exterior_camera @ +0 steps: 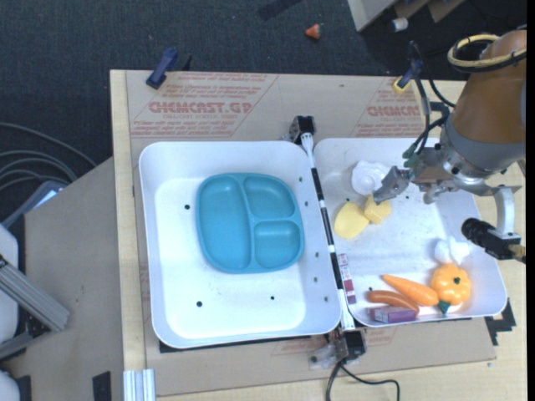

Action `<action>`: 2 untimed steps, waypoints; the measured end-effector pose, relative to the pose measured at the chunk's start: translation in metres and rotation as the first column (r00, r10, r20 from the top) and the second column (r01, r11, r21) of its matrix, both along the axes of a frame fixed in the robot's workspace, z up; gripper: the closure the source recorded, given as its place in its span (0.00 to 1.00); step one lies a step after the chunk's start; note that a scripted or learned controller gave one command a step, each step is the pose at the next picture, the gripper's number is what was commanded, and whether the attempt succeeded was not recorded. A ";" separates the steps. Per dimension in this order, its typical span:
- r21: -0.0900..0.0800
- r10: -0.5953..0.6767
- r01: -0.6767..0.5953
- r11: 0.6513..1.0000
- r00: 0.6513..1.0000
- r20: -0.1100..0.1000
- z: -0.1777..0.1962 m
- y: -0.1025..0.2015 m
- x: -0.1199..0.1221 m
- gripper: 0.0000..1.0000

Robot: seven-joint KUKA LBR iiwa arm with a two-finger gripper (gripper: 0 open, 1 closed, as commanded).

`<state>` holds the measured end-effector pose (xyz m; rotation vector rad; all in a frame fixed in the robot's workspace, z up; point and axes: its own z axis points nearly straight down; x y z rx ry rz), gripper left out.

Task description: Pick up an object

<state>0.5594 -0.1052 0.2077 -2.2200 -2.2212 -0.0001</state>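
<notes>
Over the right bin, the end effector hangs by a yellow toy; I cannot tell its state. Beside it lies a white lump. Nearer sit a carrot and orange pepper. Left, a blue tray fills the other bin.

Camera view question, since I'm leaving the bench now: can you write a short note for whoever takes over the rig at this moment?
Gripper: low in the right bin, at the yellow piece and white item; its grip state is unclear.
Things: carrot, orange pepper and purple item sit at the right bin's near edge. Blue divided tray lies in the left bin.
Done: no pick visible.
Left: grasp one object and lift it.
</notes>
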 end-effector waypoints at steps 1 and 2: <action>-0.001 0.000 0.000 1.000 1.000 0.003 -0.118 0.003 0.027 0.00; 0.000 -0.002 0.002 1.000 1.000 0.005 -0.109 0.003 0.027 1.00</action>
